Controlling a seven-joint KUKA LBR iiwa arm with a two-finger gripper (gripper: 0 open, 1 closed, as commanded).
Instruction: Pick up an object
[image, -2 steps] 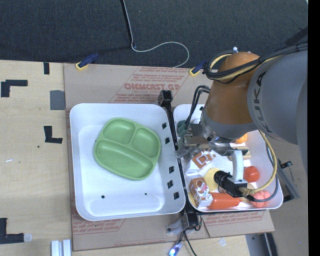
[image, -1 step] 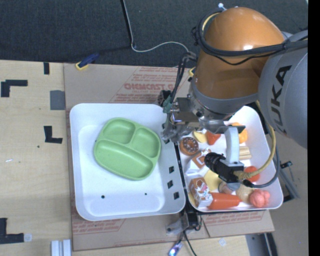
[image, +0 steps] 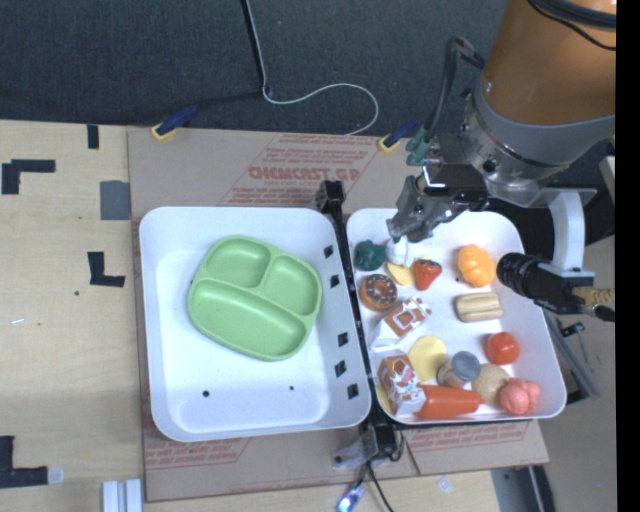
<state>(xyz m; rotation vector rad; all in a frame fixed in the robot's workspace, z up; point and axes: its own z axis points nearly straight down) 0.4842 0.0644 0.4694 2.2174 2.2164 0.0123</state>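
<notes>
Orange carrot (image: 452, 402) is seen at the right bin's (image: 545, 345) front edge, beside a pink toy (image: 518, 396); gripper (image: 404, 234) is lowered at the bin's rear left corner; finger state cannot be told; yellow banana (image: 400, 272) and strawberry (image: 427, 272) lie just below the fingertips; green divided plate (image: 256, 296) is seen in the left bin (image: 180, 400).

A light green three-compartment plastic plate (image: 256, 296) lies tilted in the left shallow white bin (image: 170, 400). Both bins rest on a brown cardboard sheet with red print (image: 290, 170) spread over the pale wooden desk (image: 50, 330), which bears black tape marks (image: 103, 269). A thin white cable (image: 300, 98) loops across the dark grey carpet (image: 120, 50) behind
</notes>
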